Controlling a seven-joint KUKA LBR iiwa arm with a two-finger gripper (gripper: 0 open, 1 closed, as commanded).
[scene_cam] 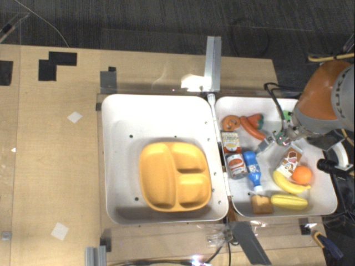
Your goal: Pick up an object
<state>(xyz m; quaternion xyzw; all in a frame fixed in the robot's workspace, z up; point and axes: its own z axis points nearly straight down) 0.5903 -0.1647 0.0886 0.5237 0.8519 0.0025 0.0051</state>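
- Camera view: looked down at a slant on two white bins side by side on the table (50, 165), with the grey arm (327, 101) reaching in from the right.
- Hung the tool (275, 139) low over the back part of the right bin (327, 206); could not tell whether clenched or released, and saw nothing held in it.
- Judged no object picked yet; took the toy carrot (252, 126), just beside the tool toward the bin's back left, as the likeliest thing to go for.
- Judged the carrot light, stiff and smooth plastic, apt to roll or slip; best taken across its narrow body near the middle, not end to end.
- Lay close around it: a round red-orange toy (231, 122) touching or nearly touching its left side, and a small can (230, 142) just in front by the dividing wall.
- Crowded the middle of the bin: a second can (236, 165) and a blue bottle (252, 170) lying side by side.
- Stood to the tool's right front: a small carton (290, 160) against an orange (303, 174), with two bananas (288, 183) (289, 201) and a brown block (261, 204) nearer the front rim.
- Judged the red-orange toy and the bin's back wall the likeliest to get in the way of closing on the carrot.
- Held apart from all this: a yellow divided plate (175, 176) in the left bin (119, 148).
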